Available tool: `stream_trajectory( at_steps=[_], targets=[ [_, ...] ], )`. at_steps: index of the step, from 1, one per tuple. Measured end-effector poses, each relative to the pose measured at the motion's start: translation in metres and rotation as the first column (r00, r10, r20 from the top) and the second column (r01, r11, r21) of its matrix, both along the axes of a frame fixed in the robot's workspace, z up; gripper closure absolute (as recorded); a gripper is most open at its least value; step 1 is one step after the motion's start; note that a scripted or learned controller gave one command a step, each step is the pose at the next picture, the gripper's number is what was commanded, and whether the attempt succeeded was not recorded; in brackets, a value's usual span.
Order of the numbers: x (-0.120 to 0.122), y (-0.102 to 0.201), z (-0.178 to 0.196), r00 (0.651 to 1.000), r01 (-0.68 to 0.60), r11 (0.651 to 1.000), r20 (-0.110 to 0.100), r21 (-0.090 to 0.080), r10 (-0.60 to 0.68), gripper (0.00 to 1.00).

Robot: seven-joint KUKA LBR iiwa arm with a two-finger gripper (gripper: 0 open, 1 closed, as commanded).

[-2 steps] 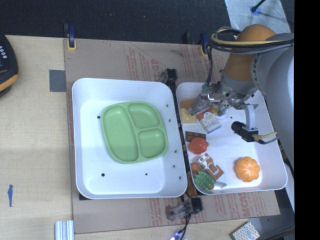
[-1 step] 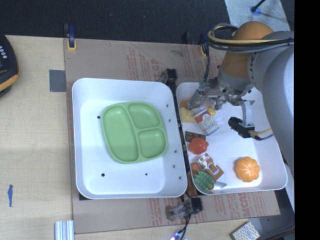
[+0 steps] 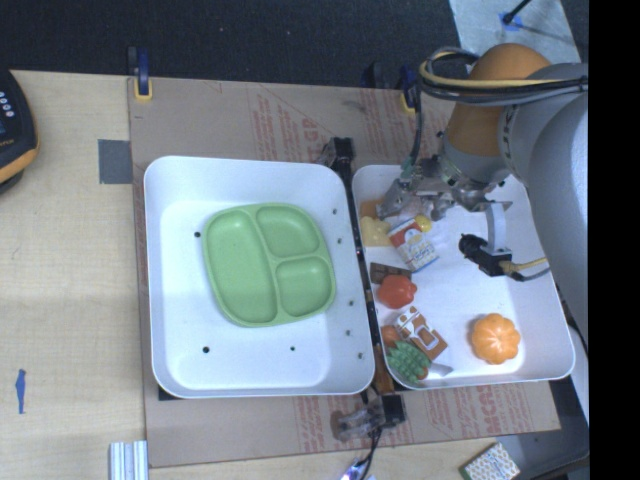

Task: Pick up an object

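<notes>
My gripper (image 3: 418, 200) hangs over the far left corner of the right bin (image 3: 535, 298), under the grey arm with its orange band (image 3: 505, 63). Just below it lie a yellow item (image 3: 373, 232) and a red and white packet (image 3: 414, 246); whether the gripper touches either I cannot tell. Farther forward along the bin's left side are a brown bar (image 3: 384, 271), a red tomato (image 3: 397, 290), a brown and white box (image 3: 421, 334) and a green leafy item (image 3: 407, 360). An orange (image 3: 495, 338) sits at the near right.
The left bin (image 3: 175, 358) holds a green divided plate (image 3: 268, 263). A black part on a cable (image 3: 488, 255) hangs beside the arm over the right bin. A dark device (image 3: 12, 128) sits at the bench's left edge.
</notes>
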State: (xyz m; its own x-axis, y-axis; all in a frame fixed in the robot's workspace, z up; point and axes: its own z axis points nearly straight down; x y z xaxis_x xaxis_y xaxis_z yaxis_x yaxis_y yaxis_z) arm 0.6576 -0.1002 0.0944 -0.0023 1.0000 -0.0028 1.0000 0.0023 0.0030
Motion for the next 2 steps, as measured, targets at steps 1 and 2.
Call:
stream_trajectory(
  at_steps=[1,2],
  targets=[
    [-0.017,0.005,0.000,1.000,0.001,1.000,-0.002,-0.001,-0.001,0.00],
    [-0.001,0.008,-0.002,1.000,-0.002,1.000,-0.005,0.002,0.002,0.00]
  ],
)
